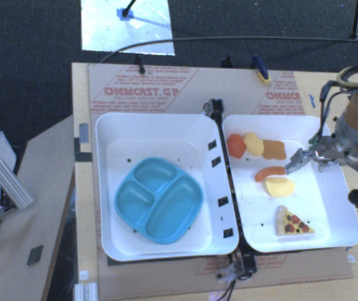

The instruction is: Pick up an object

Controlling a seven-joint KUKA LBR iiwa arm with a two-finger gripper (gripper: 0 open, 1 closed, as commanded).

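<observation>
A: So, bench layout. Two shallow white plastic bins sit side by side on a board. The left bin [106,168] bears a light-blue divided plastic plate [158,198], lying flat and slightly turned, with nothing on it.

B: And the pickable things?

A: All in the right bin [335,231]. Along the far wall, a row: a red-orange rounded toy tomato [236,145], a pale yellow lumpy piece [252,143] touching it, then a flat brown toast-like slab [274,149]. Nearer the middle, an orange sausage-shaped piece [270,173] lies just above a yellow lemon-like wedge [279,186]. Toward the near wall, apart from the rest, a toy pizza slice with red dots [293,222].

B: Arm?

A: Grey arm with an orange band enters from the right. Its two-finger gripper [295,160] hangs low over the right bin, tips pointing left, just beside the right end of the sausage piece.

B: Fingers open or closed?

A: Cannot tell; they read as one dark blur. Nothing visible between them, so I log no hold.

B: Why that spot?

A: My judgement: the sausage piece is the likely target, being nearest the tips and lying crosswise with free room at its end.

B: Risk?

A: The lemon wedge sits almost against it; a descent slightly off could nudge both. The pizza slice, standing clear, looks the easier pick.
</observation>
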